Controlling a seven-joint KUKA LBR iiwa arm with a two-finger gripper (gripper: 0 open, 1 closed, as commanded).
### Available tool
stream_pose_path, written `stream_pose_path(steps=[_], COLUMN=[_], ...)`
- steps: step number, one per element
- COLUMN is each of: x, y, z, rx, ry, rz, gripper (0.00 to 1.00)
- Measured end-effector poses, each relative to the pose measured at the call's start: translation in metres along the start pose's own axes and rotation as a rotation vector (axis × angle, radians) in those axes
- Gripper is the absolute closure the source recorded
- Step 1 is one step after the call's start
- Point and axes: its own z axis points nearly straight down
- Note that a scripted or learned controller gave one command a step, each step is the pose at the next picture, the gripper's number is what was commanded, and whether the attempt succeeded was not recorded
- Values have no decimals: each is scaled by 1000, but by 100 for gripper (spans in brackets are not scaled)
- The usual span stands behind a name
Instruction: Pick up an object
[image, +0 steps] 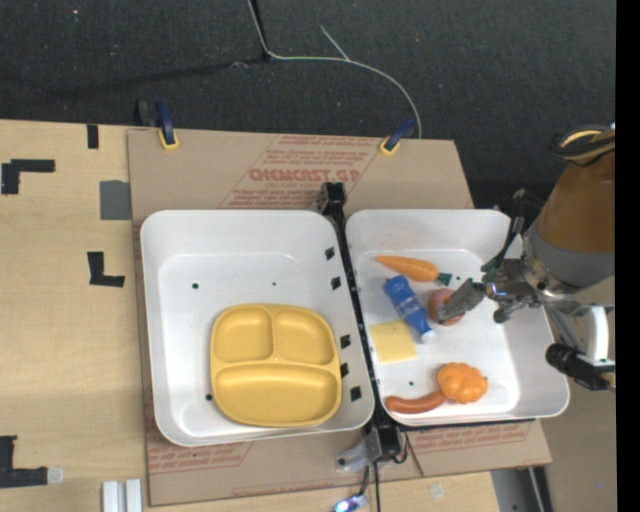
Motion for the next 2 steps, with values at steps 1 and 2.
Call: stream_pose_path(steps=[1, 2], x=[1, 3], y=[3, 12], z=[-7, 44], rx=[-13, -9], ry=[-2, -2], rz=[-5, -4], gripper=[0, 0])
